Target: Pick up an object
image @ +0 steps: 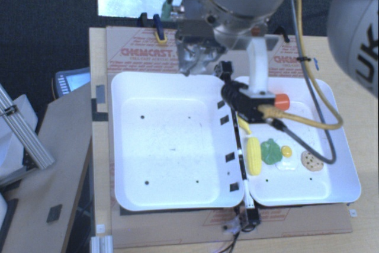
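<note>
The right bin (340,183) holds several small toy foods: a yellow corn cob (253,155), a green leafy piece (271,151), a fried egg (286,154), a brown cookie (312,161) and an orange piece (281,101) near the back. My gripper (193,60) is a grey metal block hanging over the back rim of the left bin (127,186), well left of and behind the toys. Nothing shows in its grasp. The orange-banded wrist above hides the back of the bench.
A black divider strip (235,145) runs between the two bins. A black bracket with a white post (257,71) and yellow cables (314,124) hangs over the back of the right bin. Cardboard (139,50) lies under the bins.
</note>
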Robot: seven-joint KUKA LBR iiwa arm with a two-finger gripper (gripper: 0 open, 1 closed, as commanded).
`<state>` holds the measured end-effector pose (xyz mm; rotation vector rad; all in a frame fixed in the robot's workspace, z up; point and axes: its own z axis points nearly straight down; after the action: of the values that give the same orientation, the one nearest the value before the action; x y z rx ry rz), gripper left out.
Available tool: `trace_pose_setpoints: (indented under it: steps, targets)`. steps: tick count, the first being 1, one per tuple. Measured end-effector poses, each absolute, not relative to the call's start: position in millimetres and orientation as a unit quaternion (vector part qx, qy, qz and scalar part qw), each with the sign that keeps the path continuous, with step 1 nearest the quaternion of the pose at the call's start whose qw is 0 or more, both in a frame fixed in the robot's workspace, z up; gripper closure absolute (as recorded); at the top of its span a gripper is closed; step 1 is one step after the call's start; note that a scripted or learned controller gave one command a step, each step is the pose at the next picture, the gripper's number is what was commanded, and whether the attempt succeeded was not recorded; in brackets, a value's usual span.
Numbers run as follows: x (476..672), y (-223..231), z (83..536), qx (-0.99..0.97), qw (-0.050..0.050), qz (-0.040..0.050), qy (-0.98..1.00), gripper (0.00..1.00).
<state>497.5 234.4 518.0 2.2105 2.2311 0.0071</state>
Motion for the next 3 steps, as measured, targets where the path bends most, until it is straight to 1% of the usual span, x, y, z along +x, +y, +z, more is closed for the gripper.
trace_pose_setpoints:
  steps: [1, 2, 3]
  targets:
    - [512.2, 234, 463, 0.707, 0.0, -0.0015, 0.707, 1.0]
    - [513.7, 234, 540, 0.706, 0.001, 0.0045, 0.709, 1.0]
    - [485.2, 234, 535, 0.705, 0.0, 0.0005, 0.709, 1.0]
